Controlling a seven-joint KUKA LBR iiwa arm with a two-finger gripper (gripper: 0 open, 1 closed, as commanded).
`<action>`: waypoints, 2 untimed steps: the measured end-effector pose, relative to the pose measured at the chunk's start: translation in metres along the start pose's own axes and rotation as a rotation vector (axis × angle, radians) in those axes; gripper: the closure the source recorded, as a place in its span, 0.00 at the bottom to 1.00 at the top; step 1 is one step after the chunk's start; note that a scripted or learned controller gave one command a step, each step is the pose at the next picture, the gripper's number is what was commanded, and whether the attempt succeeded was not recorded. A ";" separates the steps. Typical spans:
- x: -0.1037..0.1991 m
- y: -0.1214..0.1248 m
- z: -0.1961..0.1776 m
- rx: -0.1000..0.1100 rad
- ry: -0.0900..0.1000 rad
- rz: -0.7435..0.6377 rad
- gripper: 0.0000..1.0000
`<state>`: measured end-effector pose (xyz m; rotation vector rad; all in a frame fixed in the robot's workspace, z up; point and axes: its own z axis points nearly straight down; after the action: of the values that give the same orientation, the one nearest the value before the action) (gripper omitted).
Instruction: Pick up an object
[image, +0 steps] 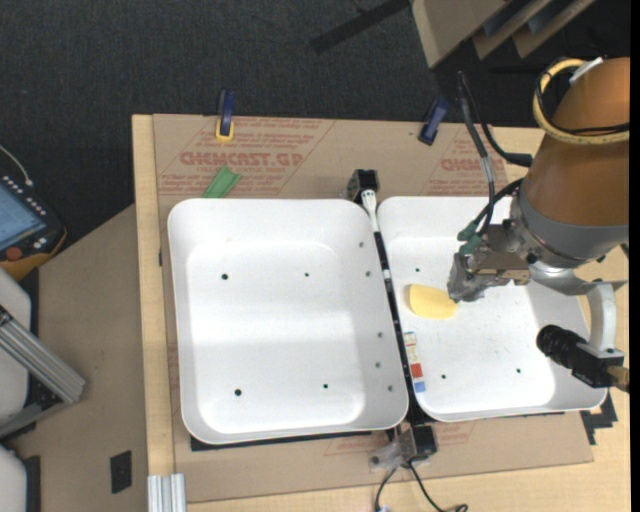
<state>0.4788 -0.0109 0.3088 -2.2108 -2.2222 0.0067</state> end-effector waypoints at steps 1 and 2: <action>-0.003 0.001 -0.014 -0.010 -0.002 0.005 1.00; -0.103 -0.001 0.023 -0.003 -0.004 0.016 1.00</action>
<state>0.4778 -0.1137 0.2852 -2.2324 -2.2073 0.0083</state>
